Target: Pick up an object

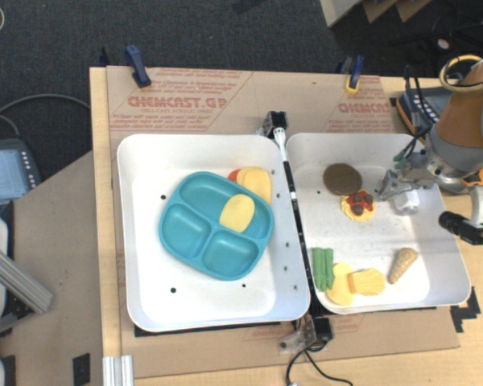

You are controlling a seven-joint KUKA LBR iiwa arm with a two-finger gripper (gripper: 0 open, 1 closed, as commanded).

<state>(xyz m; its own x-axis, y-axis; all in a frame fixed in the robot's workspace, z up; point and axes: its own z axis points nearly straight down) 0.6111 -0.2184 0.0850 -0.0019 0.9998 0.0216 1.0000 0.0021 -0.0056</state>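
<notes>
Two white bins sit side by side on the bench. Within the left bin (pixel 137 215) lies a blue divided plate (pixel 213 233) with a pale yellow piece (pixel 237 212) in one compartment, and a yellow and red toy (pixel 253 180) touching its far rim. Over the right bin (pixel 443 276) hangs the gripper (pixel 398 190), near a brown disc (pixel 341 178) and a small toy pizza (pixel 359 206); whether it is open or closed cannot be told, and no object is seen in its grasp. Along the near side lie a green bean pod (pixel 323 268), a yellow slice (pixel 365 282) and an ice-cream cone (pixel 402 264).
</notes>
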